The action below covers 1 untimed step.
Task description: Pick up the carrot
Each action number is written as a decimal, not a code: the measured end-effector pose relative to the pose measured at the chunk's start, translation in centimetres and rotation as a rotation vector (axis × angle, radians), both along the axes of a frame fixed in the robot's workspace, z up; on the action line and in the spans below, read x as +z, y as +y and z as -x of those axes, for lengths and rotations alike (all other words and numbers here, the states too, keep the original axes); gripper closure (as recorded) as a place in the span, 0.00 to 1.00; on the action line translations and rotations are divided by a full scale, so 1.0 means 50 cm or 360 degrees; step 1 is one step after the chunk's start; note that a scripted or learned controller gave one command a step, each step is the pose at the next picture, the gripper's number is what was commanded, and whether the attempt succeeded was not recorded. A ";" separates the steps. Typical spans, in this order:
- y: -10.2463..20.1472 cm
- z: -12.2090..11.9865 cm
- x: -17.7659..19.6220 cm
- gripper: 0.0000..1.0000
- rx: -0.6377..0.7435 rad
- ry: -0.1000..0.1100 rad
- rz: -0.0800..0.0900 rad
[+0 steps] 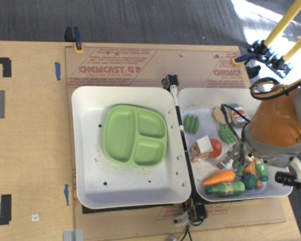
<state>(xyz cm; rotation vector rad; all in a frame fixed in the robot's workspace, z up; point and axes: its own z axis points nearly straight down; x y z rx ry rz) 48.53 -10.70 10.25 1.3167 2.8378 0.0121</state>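
The grey end effector (239, 159) hovers low in the right white bin (203, 104), its opening impossible to judge, with the orange plastic carrot (219, 177) lying just below-left of it, so the approach seems underway and next calls for descending squarely over the carrot.

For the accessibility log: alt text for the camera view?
The gripper hangs over the right bin, just above the carrot among toy foods. A green bottle lies beside the carrot; the left bin holds a green divided plate.
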 end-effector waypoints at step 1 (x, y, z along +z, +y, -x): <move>0.000 0.000 0.000 0.00 0.0001 0.0001 0.0000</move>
